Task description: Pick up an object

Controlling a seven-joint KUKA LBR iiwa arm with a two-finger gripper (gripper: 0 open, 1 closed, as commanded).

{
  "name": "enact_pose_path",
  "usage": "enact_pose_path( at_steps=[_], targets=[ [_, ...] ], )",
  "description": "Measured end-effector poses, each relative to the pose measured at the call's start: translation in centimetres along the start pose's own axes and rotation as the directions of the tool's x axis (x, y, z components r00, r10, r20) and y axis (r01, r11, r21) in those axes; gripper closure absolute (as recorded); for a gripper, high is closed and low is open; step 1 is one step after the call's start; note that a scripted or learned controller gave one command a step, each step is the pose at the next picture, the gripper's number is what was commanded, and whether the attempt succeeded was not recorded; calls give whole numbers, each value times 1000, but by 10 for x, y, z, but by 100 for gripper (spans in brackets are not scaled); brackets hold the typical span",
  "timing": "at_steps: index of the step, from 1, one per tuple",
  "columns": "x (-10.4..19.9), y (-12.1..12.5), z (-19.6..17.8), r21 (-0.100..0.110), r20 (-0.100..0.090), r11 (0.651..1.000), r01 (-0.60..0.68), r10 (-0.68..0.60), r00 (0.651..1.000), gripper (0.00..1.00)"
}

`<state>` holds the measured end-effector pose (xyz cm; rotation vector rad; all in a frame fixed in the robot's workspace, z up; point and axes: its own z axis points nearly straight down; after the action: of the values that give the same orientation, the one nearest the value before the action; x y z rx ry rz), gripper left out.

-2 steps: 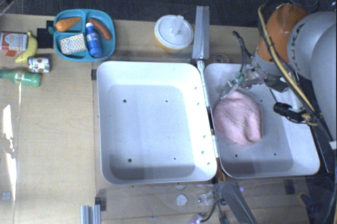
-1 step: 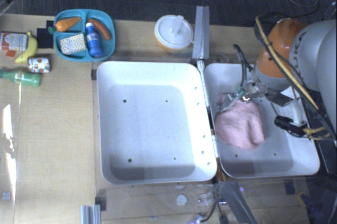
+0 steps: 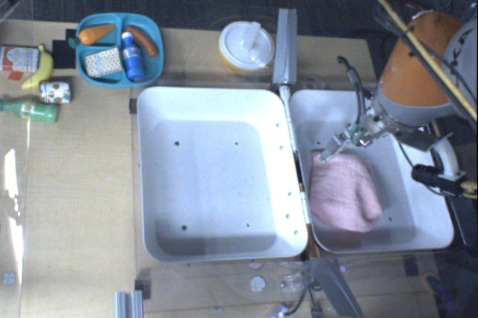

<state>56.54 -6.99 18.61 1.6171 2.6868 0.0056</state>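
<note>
A pink cloth [image 3: 341,191] lies crumpled in the right bin [image 3: 426,231], toward its front left. The grey arm with its orange band reaches in from the upper right. Its gripper [image 3: 334,148] points down and to the left, with the tips at the cloth's upper left edge. The tips look to touch the cloth's rim, but no cloth is seen lifted between them.
The left bin [image 3: 216,175] sits beside the right one. On the bench at the back left stand a blue divided tray [image 3: 153,48] with toy food, a banana [image 3: 39,69], a small can [image 3: 54,92] and a green bottle [image 3: 30,110]. A white lidded container [image 3: 247,45] stands behind the bins.
</note>
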Motion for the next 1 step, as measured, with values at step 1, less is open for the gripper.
enact_pose_path(
  at_steps=[1],
  targets=[
    [-27, -37, 90, -3, 3, 997, -82, 82, 997, 0]
  ],
)
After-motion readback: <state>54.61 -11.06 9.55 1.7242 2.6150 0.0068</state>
